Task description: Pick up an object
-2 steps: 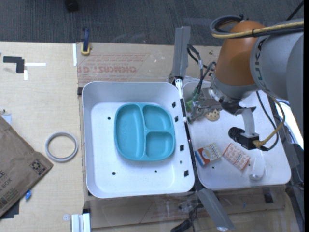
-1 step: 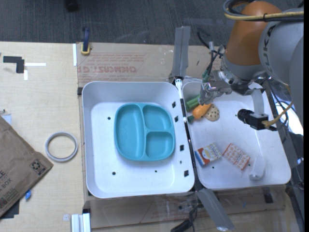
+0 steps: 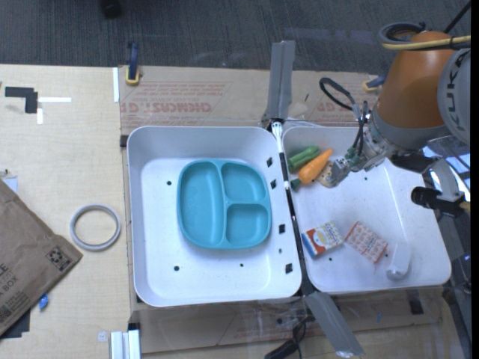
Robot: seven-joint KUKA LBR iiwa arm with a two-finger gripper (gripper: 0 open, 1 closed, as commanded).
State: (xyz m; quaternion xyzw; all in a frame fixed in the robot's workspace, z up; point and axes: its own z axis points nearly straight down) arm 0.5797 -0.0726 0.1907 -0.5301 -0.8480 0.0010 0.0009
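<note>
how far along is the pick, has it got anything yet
Nothing looks lifted yet. The gripper is low in the right bin, beside the orange carrot and green item. Whether it grips anything can't be told. The grasp and lift remain.

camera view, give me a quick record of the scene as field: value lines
left bin: holds a teal divided plate, lying flat near the middle
right bin: holds an orange carrot beside a green vegetable at the far left corner, a small printed box, a red patterned packet, a white object near the front
gripper: low in the right bin, next to the carrot
bench left of the bins: tape ring, brown cardboard
</note>
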